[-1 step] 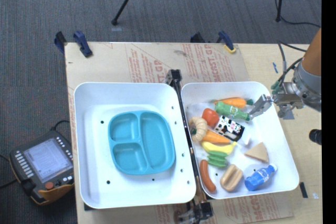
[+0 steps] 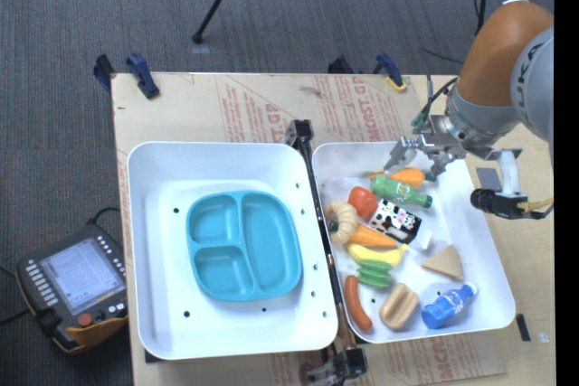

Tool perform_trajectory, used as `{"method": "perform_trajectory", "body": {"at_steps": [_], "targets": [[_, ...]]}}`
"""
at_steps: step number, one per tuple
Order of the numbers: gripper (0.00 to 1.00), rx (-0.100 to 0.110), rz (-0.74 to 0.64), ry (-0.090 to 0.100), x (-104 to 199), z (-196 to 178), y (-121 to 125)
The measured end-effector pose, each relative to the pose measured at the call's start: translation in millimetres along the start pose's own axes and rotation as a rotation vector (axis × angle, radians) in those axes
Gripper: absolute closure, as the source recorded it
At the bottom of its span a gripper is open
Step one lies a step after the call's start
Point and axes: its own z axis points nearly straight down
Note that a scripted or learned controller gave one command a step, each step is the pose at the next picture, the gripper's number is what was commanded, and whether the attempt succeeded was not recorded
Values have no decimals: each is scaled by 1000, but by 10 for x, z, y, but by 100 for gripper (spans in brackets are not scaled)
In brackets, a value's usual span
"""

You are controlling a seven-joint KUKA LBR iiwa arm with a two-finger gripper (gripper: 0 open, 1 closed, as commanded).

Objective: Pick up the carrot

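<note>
Where arm reaches over right bin (image 2: 488, 235), fingers (image 2: 418, 156) spread, hovering above carrot (image 2: 409, 177); nothing pinched.

Carrot (image 2: 409, 177) half under pincer (image 2: 419, 155)

divided tray (image 2: 244, 246) in the left bin (image 2: 145, 194); carrot (image 2: 374, 238) among toy foods in the right bin (image 2: 493, 271)
</note>
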Motion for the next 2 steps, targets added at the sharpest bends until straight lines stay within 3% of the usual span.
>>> {"method": "perform_trajectory", "body": {"at_steps": [1, 2], "targets": [[0, -2, -456, -1, -406, 504, 21], [0, -4, -456, -4, 315, 630, 31]]}}
